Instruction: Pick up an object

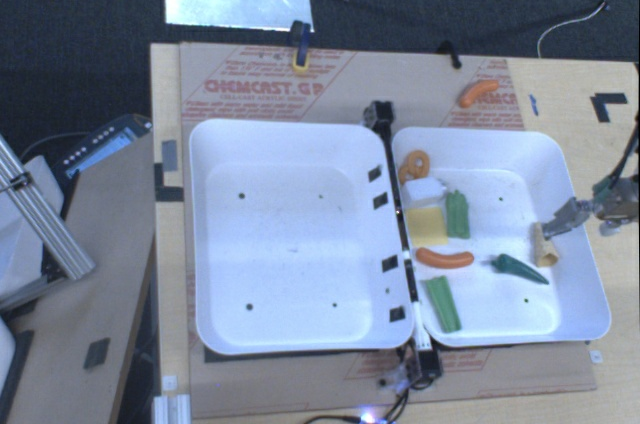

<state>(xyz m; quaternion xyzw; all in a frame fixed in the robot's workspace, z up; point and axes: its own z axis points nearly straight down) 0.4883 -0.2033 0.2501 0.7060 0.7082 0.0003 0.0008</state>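
Since you cannot tell the pincer (pixel 562 220) state, treat the beige piece (pixel 545 247) just beneath as light, stiff; grip its narrow sides

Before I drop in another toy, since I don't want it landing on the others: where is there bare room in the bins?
The left bin has a bare floor throughout. In the right bin, the free patch lies between the dark green pepper and the near rim. The left side is crowded: pretzel, yellow block, sausage. The gripper sits at the right edge.

Two bins sit side by side on the worktop (pixel 560 82). Food pieces lie in the right bin (pixel 570 182). One sausage (pixel 479 93) lies behind it.
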